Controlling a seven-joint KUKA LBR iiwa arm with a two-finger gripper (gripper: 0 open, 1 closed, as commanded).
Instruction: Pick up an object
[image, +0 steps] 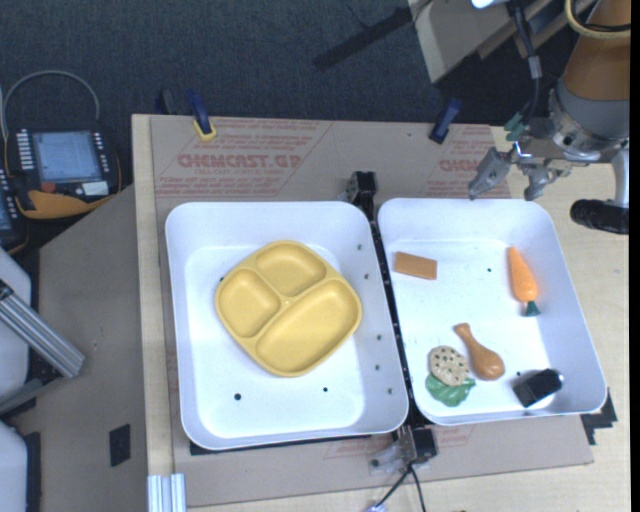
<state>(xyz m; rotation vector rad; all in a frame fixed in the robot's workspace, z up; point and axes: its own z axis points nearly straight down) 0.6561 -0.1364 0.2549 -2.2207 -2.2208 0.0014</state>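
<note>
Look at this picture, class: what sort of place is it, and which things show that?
Probably a robotics lab bench. A robot arm's end effector hangs over two white bins, toy food such as a carrot lies in one, and a control pendant sits nearby.

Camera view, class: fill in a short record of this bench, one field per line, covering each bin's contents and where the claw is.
left bin: yellow divided plate
right bin: orange block, carrot, drumstick, cookie lying on a green leaf, black object
claw: above the right bin's far rim, fingers spread, nothing between them
arm: enters from the upper right
</note>
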